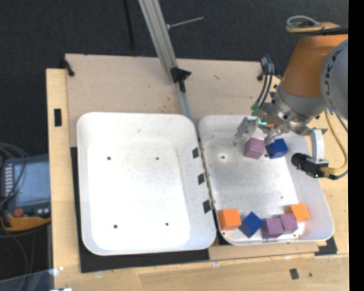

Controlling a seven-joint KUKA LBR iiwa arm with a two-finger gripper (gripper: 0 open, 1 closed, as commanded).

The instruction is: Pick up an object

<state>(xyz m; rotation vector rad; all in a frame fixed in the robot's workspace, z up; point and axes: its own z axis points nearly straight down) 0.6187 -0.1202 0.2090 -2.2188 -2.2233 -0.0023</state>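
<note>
Hovering over the far end of the right bin (303, 190), the hand (262, 132) sits just above two blocks; whether its grip is spread or closed I cannot tell, since the wrist and its cables hide that part. Right beneath and slightly nearer the camera lies a purple block (253, 148), and touching or nearly touching it on the arm's side is a blue block (277, 148). Neither is visibly clamped, so I judge the pick not yet secured. To do this step well, the hand should commit to one block only: the purple one looks the better choice, as its side away from the blue block is free. Centring over it and turning the wrist so the grip closes across the faces that do not meet the blue block would avoid wedging both at once. Descend straight, close firmly, then lift gently and check the block comes up. Farther from the hand, along the bin's near edge, sits a row of an orange block (230, 218), a second blue block (251, 224), two more purple blocks (279, 225) and another orange block (299, 211), well apart from the hand. Beyond, the left bin (139, 180) rests on the worktop (224, 83).
</note>
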